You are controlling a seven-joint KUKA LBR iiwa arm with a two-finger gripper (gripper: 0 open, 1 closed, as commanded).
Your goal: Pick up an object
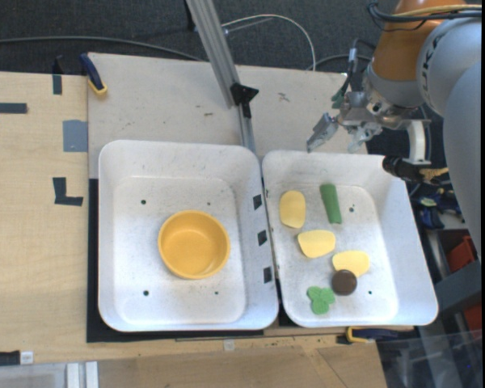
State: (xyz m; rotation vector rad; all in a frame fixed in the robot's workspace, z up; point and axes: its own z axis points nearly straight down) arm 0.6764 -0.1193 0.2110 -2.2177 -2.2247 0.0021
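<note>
two shallow white bins sit side by side on the bench. the grey two-finger claw (337, 138) hangs with fingers spread and nothing between them, over the right bin's (404, 217) far rim. just below it lies a green plastic stick (331, 204), then three flat yellow pieces (316, 242), a brown ball (343, 282), a green lump (320, 299). far left, a yellow bowl (194, 244).

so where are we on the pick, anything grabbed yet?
Nothing done yet. The gripper sits open above the back rim of the right bin, with nothing between its fingers. All candidates lie in that bin: green stick, three yellow pieces, brown ball, green lump. The yellow bowl sits in the left bin. Descent, grasp and lift remain.
</note>
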